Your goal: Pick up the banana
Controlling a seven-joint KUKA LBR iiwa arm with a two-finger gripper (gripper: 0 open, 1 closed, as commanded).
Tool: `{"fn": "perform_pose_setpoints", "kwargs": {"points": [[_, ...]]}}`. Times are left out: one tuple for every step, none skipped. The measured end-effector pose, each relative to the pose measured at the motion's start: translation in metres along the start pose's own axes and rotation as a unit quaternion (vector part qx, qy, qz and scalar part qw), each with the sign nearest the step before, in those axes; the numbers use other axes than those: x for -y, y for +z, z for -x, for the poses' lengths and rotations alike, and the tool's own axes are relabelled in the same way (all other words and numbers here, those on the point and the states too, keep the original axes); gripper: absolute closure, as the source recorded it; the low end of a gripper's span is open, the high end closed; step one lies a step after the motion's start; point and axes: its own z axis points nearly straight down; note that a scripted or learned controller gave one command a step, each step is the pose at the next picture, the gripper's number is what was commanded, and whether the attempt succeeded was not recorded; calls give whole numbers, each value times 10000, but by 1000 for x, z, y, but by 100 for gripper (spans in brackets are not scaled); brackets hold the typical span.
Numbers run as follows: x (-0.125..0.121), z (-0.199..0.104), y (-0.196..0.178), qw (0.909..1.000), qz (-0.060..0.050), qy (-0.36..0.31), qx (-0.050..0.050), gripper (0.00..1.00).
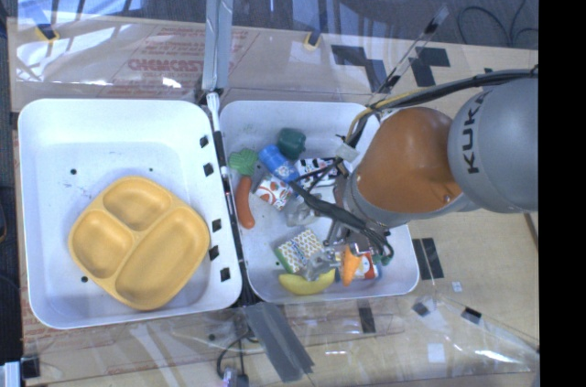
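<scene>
Banana (307,284) lies beside the lowered hand (331,250), whose grip seemingly can't be judged.

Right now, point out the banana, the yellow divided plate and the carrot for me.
banana (307,284), camera view, middle of the yellow fruit.
yellow divided plate (139,241), camera view, ridge between its compartments.
carrot (245,203), camera view, middle of its orange body.
</scene>
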Motion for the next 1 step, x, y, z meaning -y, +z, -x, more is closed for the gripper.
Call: {"fn": "perform_pose_setpoints", "kwargs": {"points": [[0, -1, -9, 10000, 1, -1, -19, 100]]}}
